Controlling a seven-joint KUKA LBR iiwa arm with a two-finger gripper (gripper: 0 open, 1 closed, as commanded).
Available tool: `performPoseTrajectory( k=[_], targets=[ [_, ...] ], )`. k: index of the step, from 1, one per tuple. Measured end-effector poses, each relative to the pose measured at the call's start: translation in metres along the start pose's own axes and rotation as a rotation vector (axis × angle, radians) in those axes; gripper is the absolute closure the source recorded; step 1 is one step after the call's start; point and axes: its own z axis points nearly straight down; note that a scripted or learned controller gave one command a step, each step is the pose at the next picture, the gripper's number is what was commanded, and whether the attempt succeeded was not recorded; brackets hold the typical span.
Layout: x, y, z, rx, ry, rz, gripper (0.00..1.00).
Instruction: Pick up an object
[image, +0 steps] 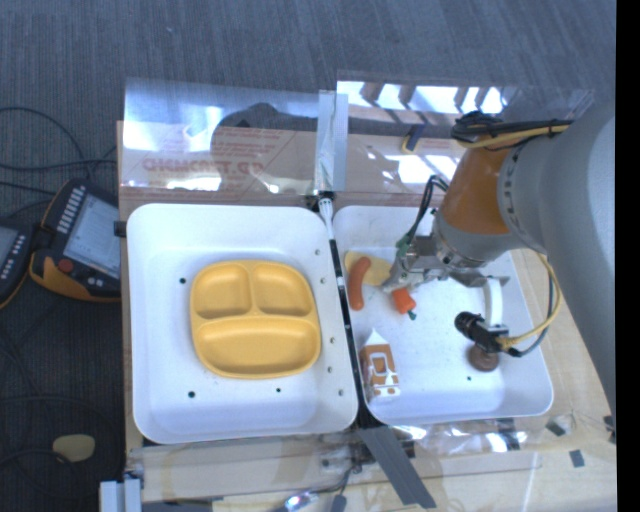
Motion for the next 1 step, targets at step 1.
performPoseTrajectory(
  k=[1],
  targets=[
    [0.0649, -0.0451, -0.0843, 0.016, 0.002, -0.002, 1.0]
  ],
)
